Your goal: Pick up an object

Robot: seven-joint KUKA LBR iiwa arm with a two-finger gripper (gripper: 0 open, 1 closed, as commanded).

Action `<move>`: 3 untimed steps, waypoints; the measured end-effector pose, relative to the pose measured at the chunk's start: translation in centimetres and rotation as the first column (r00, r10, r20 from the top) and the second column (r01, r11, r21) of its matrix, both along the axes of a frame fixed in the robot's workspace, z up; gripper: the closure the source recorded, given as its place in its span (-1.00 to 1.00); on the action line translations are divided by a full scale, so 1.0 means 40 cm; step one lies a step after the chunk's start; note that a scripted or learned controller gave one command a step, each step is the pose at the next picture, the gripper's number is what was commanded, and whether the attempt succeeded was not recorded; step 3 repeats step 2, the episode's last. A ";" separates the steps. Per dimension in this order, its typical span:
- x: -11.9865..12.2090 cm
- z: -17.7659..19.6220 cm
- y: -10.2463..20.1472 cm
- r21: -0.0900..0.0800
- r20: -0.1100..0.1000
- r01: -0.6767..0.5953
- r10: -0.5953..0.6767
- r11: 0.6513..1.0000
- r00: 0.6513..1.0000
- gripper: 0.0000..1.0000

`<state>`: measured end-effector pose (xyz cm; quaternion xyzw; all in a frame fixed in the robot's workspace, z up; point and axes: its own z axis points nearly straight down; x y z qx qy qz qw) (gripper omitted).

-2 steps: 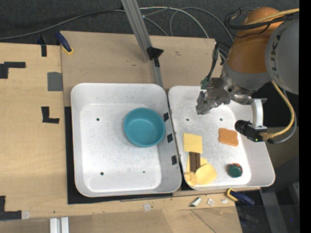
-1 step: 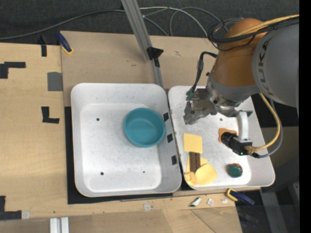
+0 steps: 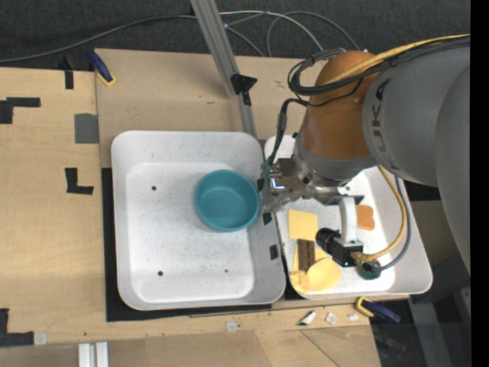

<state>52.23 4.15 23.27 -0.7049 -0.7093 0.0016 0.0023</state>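
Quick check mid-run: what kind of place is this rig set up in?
Most likely a robotics lab test bench, not a factory line: a plywood bench marked with black tape, loose cables trailing behind it, and two white bins under the arm.

Bowl [image 3: 226,199] in left bin [image 3: 153,270]

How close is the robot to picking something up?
Done: the arm is over the right bin. Being held: nothing I can see. The yellow block, brown piece and orange piece lie in that bin, and the teal bowl in the left bin. Left: grabbing and lifting one.
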 end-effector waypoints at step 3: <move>-0.026 -0.031 0.120 -0.001 0.003 0.004 -0.004 1.000 1.000 -1.00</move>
